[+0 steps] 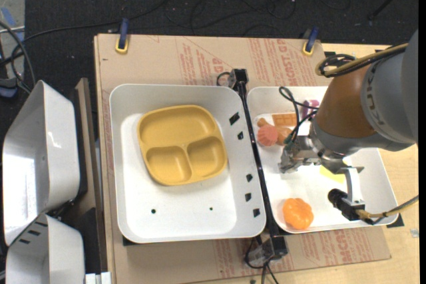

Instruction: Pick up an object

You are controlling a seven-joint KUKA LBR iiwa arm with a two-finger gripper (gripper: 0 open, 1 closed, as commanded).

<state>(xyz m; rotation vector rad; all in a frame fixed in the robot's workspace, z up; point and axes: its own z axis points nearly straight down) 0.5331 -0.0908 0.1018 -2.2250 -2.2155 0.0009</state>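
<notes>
The arm reaches over the right bin, and my gripper hangs low near that bin's middle left. Just above and left of it lies a pink rounded object, with an orange rectangular piece behind it. An orange ball-like fruit rests at the bin's front, below the gripper and apart from it. A yellow object peeks out from under the wrist. A dark purple item shows at the back of the bin. Nothing is seen between the fingers.
The left bin holds a yellow divided plate. A black divider with clips runs between the bins. A black cable fitting hangs off the arm over the right bin's front. White tubs stand beyond the bench's left edge.
</notes>
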